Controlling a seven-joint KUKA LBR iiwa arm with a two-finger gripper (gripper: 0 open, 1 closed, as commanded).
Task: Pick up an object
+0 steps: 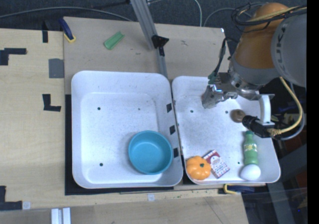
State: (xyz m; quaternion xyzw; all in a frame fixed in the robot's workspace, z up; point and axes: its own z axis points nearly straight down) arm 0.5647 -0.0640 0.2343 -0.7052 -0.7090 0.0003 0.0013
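I reached in over the far half of the right bin (192, 84), my grey wrist and orange band above it, my gripper (211, 97) hanging over the bin's bare white floor near its far wall. Whether my tips were spread or pressed together I could not tell; they showed as one grey lump, and I saw nothing between them.

Everything I might pick up lay in that same right bin, toward its near end. A small brown round object (237, 115) sat just beside my wrist hardware, a little nearer than the gripper. A green bottle (250, 149) lay along the bin's right side, with a white egg-like ball (250, 172) touching its near end in the corner. A small orange pumpkin (199, 168) sat against the near wall, with a red-and-white packet (216, 163) just beside it, between pumpkin and ball.

In the left bin (84, 93), beside the right bin, a blue bowl (150, 152) rested close to the shared wall. Beyond both bins a green block (113, 40) lay on the bench (99, 58), and a grey pole (142, 11) slanted over it.
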